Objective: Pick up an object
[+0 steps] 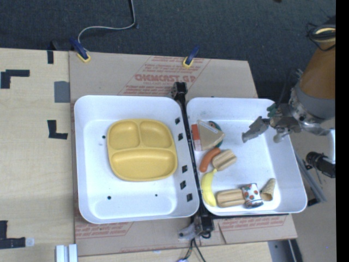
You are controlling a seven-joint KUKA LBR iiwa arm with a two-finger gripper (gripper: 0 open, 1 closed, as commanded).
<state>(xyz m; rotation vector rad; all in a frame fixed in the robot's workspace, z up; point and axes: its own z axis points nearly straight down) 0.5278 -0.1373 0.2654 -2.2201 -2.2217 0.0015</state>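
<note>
Pick-up not yet made. The two-finger gripper [265, 130] hangs over the upper right part of the right-hand shallow white bin [288, 168], fingers spread apart, nothing between them. All candidate objects lie on the bin floor: a tan wedge-shaped sandwich toy [210, 134] by the bin's upper left corner, an orange sausage-shaped toy [210, 158] and tan bread-roll toy [224, 159] below it, and a yellow banana toy [208, 188] near the lower edge. The wedge lies nearest, left of the fingers, apart from them. The left-hand bin holds a yellow divided plate [143, 149].
</note>
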